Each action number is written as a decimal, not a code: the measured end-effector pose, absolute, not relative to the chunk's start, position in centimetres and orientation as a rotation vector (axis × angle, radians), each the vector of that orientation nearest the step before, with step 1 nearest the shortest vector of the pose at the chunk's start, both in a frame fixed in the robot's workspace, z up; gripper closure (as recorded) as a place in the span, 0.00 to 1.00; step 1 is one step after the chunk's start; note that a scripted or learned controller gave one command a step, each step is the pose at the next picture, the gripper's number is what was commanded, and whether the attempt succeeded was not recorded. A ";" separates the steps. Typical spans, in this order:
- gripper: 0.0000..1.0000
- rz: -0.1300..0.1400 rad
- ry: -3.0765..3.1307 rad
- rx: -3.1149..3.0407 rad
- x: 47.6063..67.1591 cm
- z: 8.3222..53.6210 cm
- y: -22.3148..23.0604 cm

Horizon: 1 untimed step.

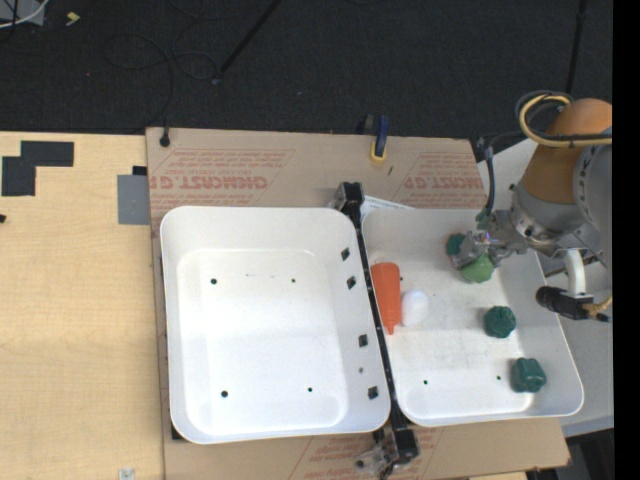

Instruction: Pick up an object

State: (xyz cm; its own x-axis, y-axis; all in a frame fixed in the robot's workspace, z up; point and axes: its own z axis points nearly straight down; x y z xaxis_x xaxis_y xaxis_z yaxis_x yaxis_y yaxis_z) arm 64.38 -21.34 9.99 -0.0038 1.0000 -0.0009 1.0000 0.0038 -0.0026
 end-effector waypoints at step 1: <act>1.00 0.004 -2.222 -2.208 64.3 8.6 -12.5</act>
State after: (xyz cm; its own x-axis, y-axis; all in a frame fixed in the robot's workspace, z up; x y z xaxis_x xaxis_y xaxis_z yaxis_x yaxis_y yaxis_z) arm 64.31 -12.48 8.65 -0.0064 1.0000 0.0050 0.9999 0.0064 -0.0086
